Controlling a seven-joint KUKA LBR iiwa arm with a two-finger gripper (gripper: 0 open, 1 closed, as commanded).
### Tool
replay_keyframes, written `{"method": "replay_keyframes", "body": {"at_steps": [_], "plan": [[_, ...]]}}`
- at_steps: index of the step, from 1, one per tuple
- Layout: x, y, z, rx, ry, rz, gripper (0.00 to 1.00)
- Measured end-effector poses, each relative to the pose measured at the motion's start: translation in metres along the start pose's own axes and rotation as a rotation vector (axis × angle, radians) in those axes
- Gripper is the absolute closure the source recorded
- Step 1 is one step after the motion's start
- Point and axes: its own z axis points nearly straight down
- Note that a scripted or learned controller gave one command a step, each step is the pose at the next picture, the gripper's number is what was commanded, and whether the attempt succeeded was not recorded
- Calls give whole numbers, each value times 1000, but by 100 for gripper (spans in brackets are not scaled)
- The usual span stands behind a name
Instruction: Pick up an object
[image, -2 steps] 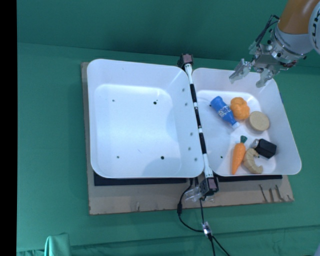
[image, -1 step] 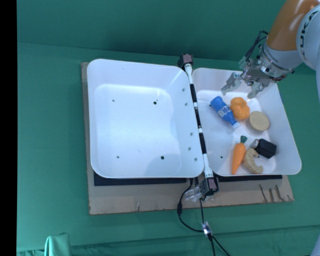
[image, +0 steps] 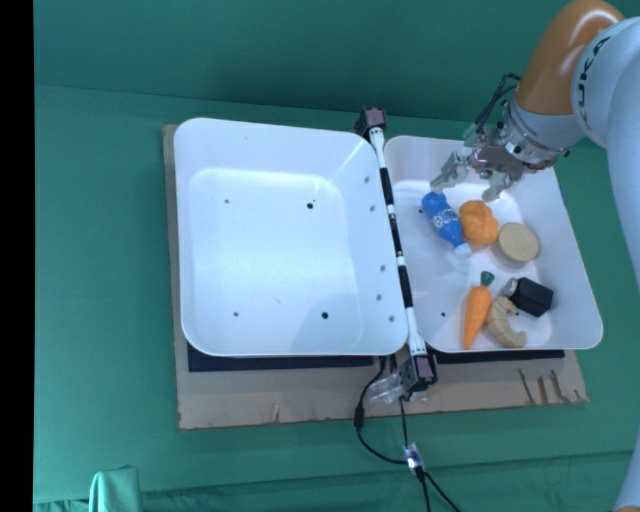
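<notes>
My gripper (image: 467, 186) hangs open over the back of the right bin (image: 585, 318), with nothing between its fingers. Just in front of it lie a blue bottle (image: 443, 220) and an orange lumpy fruit (image: 479, 222), touching each other. Right of those sits a tan round slice (image: 518, 242). Nearer the front are a carrot (image: 476, 311), a small black block (image: 531, 296) and a beige pastry-like piece (image: 505, 326).
The left bin (image: 200, 150) is a wide white tray beside the right one, with a black-and-white rod (image: 392, 225) running along the seam between them. Both bins rest on cardboard (image: 260, 400) over a green cloth. A cable (image: 385, 450) trails off the front.
</notes>
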Motion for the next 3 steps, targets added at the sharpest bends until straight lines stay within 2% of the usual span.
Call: {"method": "replay_keyframes", "body": {"at_steps": [1, 2, 3], "plan": [[-2, 2, 35, 6, 1, -2, 0], [-4, 5, 20, -7, -4, 1, 100], [1, 13, -42, 1, 1, -3, 100]]}}
